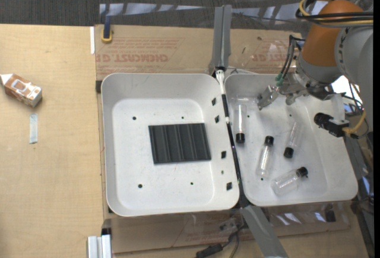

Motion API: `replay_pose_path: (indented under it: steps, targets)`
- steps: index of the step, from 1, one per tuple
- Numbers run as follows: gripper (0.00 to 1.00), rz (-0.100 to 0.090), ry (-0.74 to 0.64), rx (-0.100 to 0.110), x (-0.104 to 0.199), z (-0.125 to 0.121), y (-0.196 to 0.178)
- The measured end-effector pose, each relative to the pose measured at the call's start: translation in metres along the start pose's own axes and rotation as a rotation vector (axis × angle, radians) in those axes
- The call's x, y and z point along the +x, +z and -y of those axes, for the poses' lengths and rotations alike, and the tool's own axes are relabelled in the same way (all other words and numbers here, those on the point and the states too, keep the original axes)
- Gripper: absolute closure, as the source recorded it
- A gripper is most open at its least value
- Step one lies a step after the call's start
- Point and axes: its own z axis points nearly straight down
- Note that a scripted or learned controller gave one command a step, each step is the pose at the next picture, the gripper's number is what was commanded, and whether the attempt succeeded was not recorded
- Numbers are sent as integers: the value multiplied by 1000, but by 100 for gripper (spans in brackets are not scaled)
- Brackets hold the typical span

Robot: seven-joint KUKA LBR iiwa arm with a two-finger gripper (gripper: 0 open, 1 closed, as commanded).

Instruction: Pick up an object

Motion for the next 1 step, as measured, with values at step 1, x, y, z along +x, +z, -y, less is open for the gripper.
replay_pose_path:
  steps: [1]
  targets:
    - [0,0,-63,-2,26,74,-88]
